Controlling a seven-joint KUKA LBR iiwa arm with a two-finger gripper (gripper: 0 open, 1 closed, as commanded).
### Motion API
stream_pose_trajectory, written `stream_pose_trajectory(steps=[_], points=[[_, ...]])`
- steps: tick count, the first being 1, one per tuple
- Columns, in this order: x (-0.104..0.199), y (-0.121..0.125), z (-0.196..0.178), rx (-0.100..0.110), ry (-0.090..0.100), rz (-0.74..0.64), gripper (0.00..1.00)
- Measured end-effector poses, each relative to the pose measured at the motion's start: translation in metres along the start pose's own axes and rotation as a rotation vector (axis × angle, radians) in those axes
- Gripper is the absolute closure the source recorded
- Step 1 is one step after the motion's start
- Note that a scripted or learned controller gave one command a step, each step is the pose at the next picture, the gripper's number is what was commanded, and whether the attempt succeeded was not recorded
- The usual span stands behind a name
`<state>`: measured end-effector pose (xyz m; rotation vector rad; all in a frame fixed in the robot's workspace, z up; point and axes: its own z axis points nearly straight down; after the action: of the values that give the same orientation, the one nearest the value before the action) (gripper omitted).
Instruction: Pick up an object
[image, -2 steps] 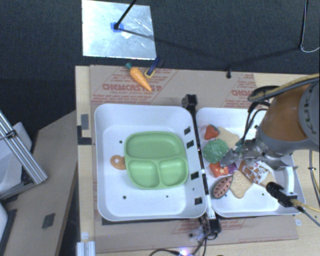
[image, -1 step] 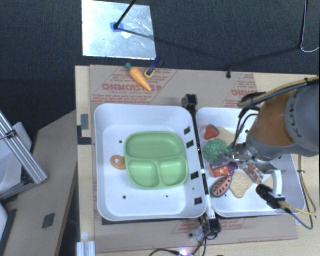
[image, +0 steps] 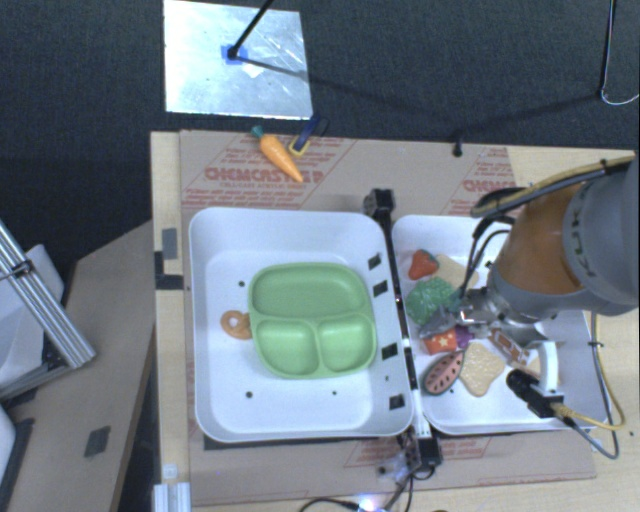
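The gripper (image: 447, 325), its grasp impossible to tell, sits low in the right bin (image: 455, 232) among toy foods, touching the green broccoli-like piece (image: 432, 296) beside the red piece (image: 441, 343).

The two white bins (image: 215, 300) are showing smooth, slightly glossy plastic walls, and the green divided tray (image: 310, 320) is presenting a smooth, satin plastic surface. The bench top (image: 420, 170) is appearing as matt brown cardboard with red printing, while the sheet (image: 237, 60) beyond it is reflecting light like crinkled metal foil. The arm's orange band (image: 535, 245) is looking glossy against its matt grey casing (image: 605, 240).
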<state>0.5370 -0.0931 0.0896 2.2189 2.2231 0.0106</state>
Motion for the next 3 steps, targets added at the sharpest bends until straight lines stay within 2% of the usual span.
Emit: stream_pose_trajectory(steps=[1,2,3], points=[[0.000,0.006,-0.015,-0.020,-0.003,-0.001,1.00],[0.005,0.016,-0.072,-0.001,-0.005,-0.003,1.00],[0.009,0.016,-0.116,-0.001,-0.005,-0.003,1.00]])
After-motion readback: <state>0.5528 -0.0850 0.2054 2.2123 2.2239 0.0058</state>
